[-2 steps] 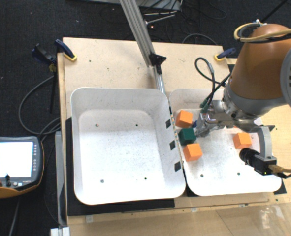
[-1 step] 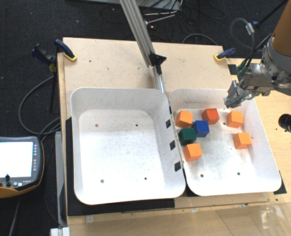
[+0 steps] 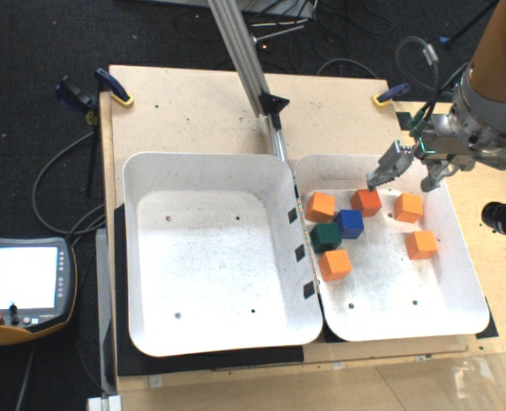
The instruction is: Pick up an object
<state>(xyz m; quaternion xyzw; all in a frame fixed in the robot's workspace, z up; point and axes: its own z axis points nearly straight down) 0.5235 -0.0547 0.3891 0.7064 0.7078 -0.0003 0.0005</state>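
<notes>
Gripper [image 3: 409, 174]: over the back edge of the right bin [image 3: 458, 311], fingers spread apart, nothing between them. Left finger tip [image 3: 379, 179] sits just behind the red cube [image 3: 367, 201]; right finger tip [image 3: 431, 181] sits just behind the back orange cube [image 3: 408, 206]. Whether either tip touches a cube cannot be told.

Contents of right bin, six cubes:
- Red cube: back centre, below and slightly left of the gripper, edges turned slightly off the bin walls. No long axis; it is a cube.
- Blue cube [image 3: 350, 223]: touching the red cube's front-left corner.
- Green cube [image 3: 325, 236]: just left of the blue, in contact with it.
- Orange cube [image 3: 321, 205]: near the left wall, just behind the green.
- Orange cube [image 3: 335, 264]: just in front of the green.
- Back orange cube: right of the red, apart from it.
- Orange cube [image 3: 421, 244]: in front of that one, standing alone.

Left bin [image 3: 141, 178]: white, adjoining the right bin along the centre line.
</notes>
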